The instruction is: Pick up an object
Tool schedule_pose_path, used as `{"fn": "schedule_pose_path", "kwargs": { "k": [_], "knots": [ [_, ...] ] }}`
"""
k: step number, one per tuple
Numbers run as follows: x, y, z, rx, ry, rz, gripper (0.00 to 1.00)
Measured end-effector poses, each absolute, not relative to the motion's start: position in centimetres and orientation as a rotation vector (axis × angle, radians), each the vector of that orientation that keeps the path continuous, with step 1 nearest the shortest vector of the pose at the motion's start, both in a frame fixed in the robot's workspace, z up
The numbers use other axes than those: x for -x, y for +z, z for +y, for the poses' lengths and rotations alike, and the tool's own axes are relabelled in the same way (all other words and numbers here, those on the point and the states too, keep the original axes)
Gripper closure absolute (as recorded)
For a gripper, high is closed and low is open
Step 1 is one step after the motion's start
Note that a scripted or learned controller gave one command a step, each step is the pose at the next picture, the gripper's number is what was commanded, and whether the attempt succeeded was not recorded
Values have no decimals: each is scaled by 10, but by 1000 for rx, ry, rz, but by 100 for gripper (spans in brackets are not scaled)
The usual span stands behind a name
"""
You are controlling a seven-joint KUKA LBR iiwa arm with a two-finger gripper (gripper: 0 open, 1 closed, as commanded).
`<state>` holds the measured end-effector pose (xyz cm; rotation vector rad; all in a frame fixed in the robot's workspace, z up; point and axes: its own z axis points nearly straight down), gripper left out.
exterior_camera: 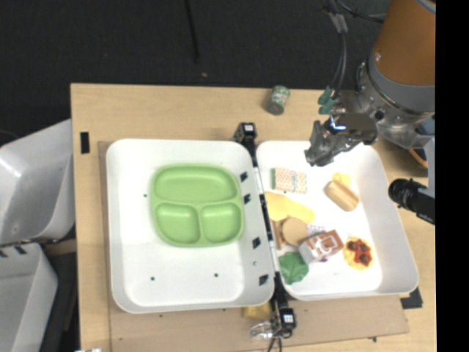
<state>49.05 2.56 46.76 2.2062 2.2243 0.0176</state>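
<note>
White bins (132, 284) on tan desk (161, 108). Tray (196, 203) – light green. Bun (342, 193) tan, cheese (289, 207) yellow, leafy piece (294, 267) dark green, packet (289, 180) white with green-orange print – pizza (358, 252) yellow, red spots. Can (278, 99) grey-green.

The arm (410, 42) has a broad orange band at the top, wide and rounded. Below it sits a grey metallic wrist section, ring-shaped with a paler flange. Thin black cables loop off its left side. The gripper (319, 155) is dark, nearly black, blocky and angular, with a small bright blue-white glint near its base.
</note>
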Motion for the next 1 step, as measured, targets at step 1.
{"fn": "schedule_pose_path", "kwargs": {
  "k": [1],
  "knots": [
    [-490,409,28,-2223,-6,2222,100]
  ]
}}
